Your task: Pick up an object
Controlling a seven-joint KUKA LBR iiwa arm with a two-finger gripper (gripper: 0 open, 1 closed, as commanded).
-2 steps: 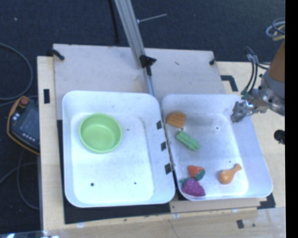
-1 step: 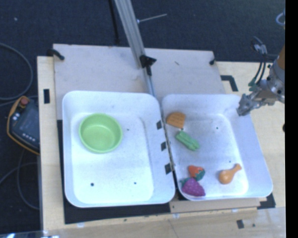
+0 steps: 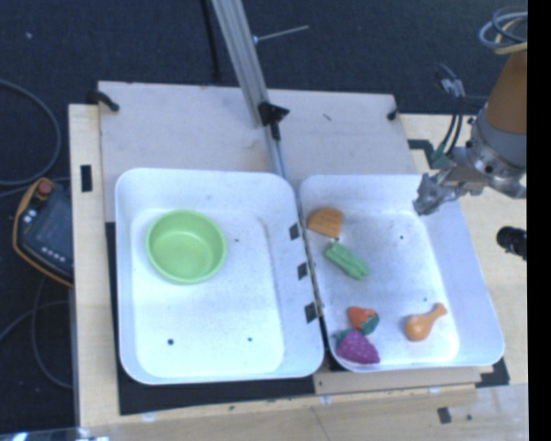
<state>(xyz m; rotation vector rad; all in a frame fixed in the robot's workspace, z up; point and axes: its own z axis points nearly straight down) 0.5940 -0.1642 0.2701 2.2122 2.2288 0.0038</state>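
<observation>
A green bowl (image 3: 185,245) sits alone in the left bin (image 3: 211,356). The right bin (image 3: 468,274) holds the pickable toys: a tan bread piece (image 3: 324,221), green vegetable (image 3: 346,261), strawberry (image 3: 362,319), purple grapes (image 3: 356,346) and orange drumstick (image 3: 424,322). The gripper (image 3: 429,197) hangs over that bin's far right rim, carrying nothing, likely poised to descend; its finger state I cannot tell.

The counter (image 3: 92,274) is pale wood. A big light board (image 3: 193,131) lies flat on it, with small black clips at its back corners. 2 white bins sit side by side on top, and their edges touch in the middle. The left bin (image 3: 257,338) is near the counter's left side. The right bin (image 3: 464,283) reaches close to the front right corner. A dark mat (image 3: 211,391) peeks out under the front of the left bin.
</observation>
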